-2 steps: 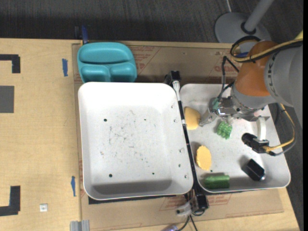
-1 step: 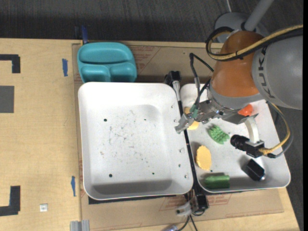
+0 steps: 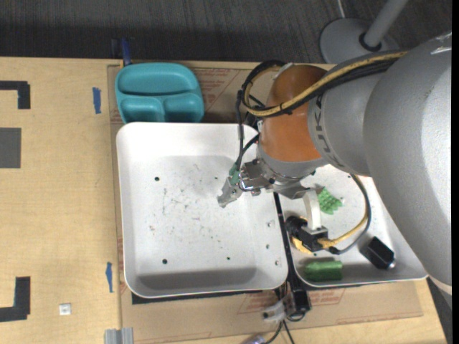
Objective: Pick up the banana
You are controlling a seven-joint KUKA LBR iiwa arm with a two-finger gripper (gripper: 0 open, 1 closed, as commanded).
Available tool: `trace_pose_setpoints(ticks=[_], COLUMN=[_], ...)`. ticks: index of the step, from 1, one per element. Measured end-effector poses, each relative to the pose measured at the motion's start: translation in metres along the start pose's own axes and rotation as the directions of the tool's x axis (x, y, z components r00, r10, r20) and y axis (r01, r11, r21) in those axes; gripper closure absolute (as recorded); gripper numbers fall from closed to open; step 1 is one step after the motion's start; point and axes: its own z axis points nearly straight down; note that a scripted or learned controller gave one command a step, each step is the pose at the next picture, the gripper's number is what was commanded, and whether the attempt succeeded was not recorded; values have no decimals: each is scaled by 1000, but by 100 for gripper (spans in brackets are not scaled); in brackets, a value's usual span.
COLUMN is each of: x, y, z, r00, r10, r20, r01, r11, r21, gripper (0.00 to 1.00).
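2 bins (image 3: 136, 192) side by side; tray (image 3: 159, 92) behind left bin.

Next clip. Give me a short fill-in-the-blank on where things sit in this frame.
1. The gripper hangs over the view's ___ bin.
2. The dark green block lies in the view's ___ bin.
3. The band above the arm's wrist is ___.
4. The teal divided tray sits just beyond the ___ bin.

Missing words: left; right; orange; left
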Motion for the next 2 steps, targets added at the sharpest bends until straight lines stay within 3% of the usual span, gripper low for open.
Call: trace_pose_setpoints(ticks=[1,2], x=[87,122], y=[-12,0], z=[56,-14], r00=[977,900], r10=[-214,-435], r20=[-3,0], r01=[214,435], r11=[977,900], r21=[-2,-5], gripper=[0,0])
